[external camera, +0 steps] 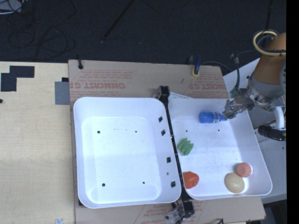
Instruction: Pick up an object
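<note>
Over on the left, the desk is showing pale wood with a few dark patches stuck near its far edge. Next, a sheet of cardboard is lying under both bins, and its print is running upside down from here; I am reading something like "CHEMCRST", though the rest is too faint to make out. The left bin is sitting on it, its white floor dotted with small holes. Crossing the black clips at the middle, the right bin is holding a green lumpy piece near the divider, an orange-red object at the near left corner, then a cream ball and a pink ball touching at the near right. Towards the far side a blue bottle is lying on its side. The arm is leaning in from the right, wrist angled down, and the hand is hanging right at the bottle's right end; whether it is apart or clamped, I cannot tell.
</note>
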Tool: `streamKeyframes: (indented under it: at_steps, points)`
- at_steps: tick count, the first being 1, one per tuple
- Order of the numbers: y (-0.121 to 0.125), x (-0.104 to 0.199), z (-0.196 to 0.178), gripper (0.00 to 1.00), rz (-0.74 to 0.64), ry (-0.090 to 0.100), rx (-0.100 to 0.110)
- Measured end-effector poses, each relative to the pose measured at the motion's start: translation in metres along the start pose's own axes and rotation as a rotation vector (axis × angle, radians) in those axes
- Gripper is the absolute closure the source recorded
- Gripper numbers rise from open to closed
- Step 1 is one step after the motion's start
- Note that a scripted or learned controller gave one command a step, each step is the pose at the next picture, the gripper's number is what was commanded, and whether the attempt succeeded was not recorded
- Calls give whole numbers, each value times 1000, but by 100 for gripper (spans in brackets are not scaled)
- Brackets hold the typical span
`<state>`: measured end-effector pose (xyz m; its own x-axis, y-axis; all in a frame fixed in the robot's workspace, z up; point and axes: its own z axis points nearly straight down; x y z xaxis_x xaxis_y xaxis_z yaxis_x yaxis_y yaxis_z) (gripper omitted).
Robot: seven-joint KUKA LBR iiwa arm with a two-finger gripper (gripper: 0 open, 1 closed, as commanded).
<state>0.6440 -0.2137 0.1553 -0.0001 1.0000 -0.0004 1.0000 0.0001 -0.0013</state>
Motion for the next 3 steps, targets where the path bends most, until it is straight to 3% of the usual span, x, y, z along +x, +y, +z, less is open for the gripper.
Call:
streamKeyframes:
  at_steps: [1,2,3]
  points:
    - [0,0,1,0,0,0,1]
    - [0,-1,-10,100,0,0,0]
    - [0,-1,-9,0,0,0,1]
